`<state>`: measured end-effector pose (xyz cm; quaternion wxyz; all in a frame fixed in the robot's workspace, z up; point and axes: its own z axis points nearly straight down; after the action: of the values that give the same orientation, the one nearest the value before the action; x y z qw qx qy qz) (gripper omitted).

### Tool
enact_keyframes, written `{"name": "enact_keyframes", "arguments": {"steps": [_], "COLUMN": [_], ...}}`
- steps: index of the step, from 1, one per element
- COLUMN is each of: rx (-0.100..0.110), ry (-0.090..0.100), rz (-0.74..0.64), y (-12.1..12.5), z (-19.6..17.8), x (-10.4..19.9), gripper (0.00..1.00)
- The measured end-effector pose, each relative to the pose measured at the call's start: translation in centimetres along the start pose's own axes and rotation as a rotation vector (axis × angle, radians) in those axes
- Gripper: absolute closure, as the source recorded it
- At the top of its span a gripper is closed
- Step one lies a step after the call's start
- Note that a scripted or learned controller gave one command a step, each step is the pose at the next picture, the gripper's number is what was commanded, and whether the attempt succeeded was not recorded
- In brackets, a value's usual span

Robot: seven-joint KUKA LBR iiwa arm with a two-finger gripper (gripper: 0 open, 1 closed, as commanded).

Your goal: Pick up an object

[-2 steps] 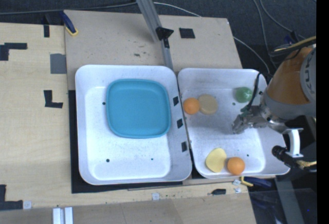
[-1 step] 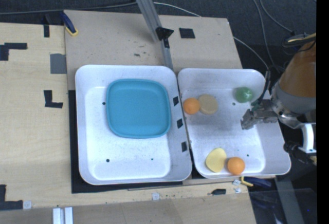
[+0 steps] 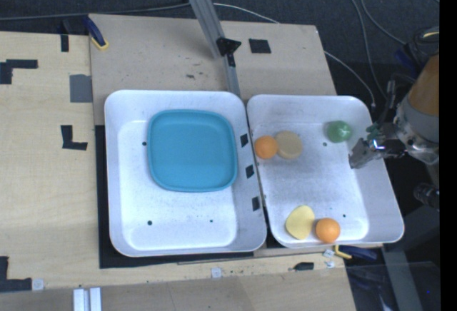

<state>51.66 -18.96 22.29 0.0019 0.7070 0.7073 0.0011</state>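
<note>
Orange ball (image 3: 328, 230) overlaps yellow piece (image 3: 300, 221); hand (image 3: 362, 153) blurred.

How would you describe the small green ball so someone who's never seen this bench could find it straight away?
Start at the right-hand shallow white bin, the one without the big blue square plate. Look to its far right corner, close to the tool. The small green ball sits there alone, the only green thing; its neighbours are orange, tan or yellow.
</note>
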Motion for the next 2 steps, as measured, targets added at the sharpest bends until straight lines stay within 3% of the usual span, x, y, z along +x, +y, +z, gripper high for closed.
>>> {"name": "enact_keyframes", "arguments": {"steps": [1,2], "rx": [0.001,0.004], "ry": [0.001,0.002], "rz": [-0.001,-0.005], "y": [-0.3,1.6], "z": [-5.2,-5.5], "x": [0.9,6.0], "gripper": [1.00,1.00]}}
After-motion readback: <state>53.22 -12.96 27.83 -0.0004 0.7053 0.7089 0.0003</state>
